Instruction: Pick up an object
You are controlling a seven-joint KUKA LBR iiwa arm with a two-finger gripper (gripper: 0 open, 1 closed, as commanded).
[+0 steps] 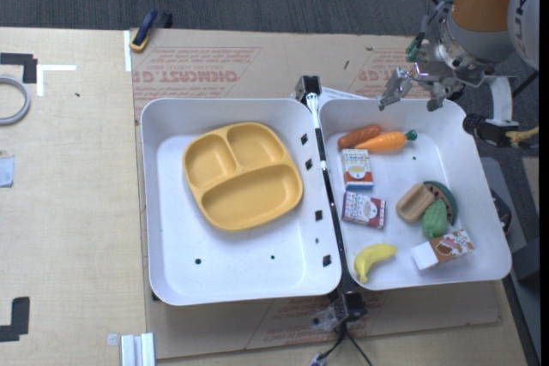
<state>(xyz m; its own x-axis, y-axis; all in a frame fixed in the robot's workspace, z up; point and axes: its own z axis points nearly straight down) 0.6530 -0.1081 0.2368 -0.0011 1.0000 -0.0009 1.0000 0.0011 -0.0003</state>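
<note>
Banana [374,259] lies at the right bin's [480,152] near edge; gripper [413,90] hovers above its far rim, 2 fingers spread, nothing between them.

A sheet of printed cardboard [223,69] lies under both bins across the frame's middle, a blue-and-yellow tool [143,29] rests at its upper-left corner, and — at the far left edge — a grey ring [12,101] sits beside black tape marks [19,67].
</note>
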